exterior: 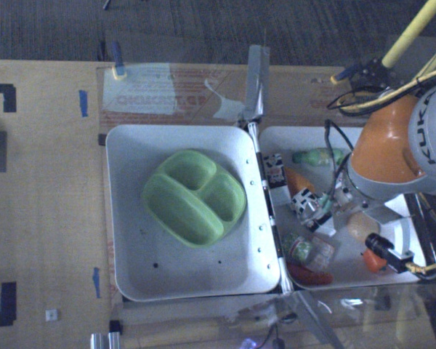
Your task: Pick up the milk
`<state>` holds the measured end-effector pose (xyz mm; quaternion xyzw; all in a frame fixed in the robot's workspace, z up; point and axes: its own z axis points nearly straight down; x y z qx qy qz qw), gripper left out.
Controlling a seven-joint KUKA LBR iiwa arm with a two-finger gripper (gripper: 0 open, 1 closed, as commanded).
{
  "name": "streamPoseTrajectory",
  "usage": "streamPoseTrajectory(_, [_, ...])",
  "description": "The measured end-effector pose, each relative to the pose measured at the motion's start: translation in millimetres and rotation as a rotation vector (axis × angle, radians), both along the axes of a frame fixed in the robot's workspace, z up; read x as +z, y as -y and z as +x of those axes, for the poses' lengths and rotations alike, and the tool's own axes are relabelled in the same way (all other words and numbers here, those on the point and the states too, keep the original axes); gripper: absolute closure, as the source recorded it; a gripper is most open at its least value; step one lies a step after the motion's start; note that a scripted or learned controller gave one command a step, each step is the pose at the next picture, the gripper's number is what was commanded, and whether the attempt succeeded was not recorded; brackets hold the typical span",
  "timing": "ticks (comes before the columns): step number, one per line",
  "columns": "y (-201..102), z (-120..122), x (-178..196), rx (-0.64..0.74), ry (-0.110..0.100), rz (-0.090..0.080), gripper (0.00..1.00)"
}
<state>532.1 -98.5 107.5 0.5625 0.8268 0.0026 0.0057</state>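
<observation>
The milk carton (274, 169), cow-patterned, is seen upright at the left wall of the right bin (349, 278). The jaws (321, 211) are positioned lower right of it, near but apart; their opening cannot be told. A green divided plate (195, 196) is seen in the left bin (131, 217).

The small black-and-white milk carton (274, 169) lies against the right bin's (349, 281) left wall, near its far corner.
</observation>
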Motion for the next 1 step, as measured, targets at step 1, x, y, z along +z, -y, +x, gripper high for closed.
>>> streamPoseTrajectory(1, [-30.8, -52.4, 76.8, -0.096, -0.012, 0.003, 1.00])
